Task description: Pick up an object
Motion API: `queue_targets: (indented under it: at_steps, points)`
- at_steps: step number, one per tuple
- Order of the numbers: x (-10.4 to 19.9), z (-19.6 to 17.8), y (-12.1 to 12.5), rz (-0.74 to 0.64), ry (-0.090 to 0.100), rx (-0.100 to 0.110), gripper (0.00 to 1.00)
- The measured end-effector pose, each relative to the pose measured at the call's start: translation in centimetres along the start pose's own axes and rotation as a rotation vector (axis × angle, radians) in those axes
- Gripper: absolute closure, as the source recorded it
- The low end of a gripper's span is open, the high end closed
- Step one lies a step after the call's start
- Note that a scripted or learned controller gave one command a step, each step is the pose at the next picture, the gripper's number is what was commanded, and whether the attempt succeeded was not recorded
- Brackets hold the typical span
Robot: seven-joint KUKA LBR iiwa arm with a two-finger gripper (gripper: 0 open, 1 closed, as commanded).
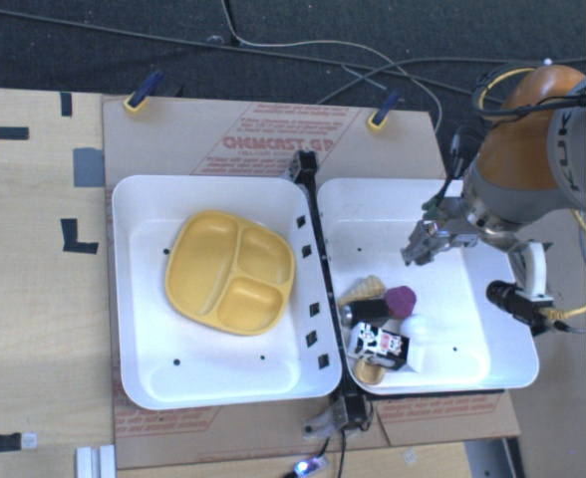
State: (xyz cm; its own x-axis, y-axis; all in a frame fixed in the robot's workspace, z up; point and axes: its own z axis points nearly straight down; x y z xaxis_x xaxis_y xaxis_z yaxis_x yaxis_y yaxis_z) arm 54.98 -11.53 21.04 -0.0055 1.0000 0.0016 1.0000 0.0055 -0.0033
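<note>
The gripper (425, 247) hovers above the right bin (472, 366), up and right of the purple ball (401, 300); its grasp state I cannot tell, likely lining up a pick.

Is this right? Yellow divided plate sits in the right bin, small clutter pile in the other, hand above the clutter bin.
Not quite. The camera view shows the yellow divided plate in the left bin. The small clutter pile lies in the right bin, and the hand is above that bin.
</note>
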Motion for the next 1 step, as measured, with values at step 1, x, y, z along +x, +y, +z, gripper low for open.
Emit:
queue_targets:
  at_steps: [1]
  points:
    - [5.15,-0.79,-1.45,-0.001,0.001,0.000,1.00]
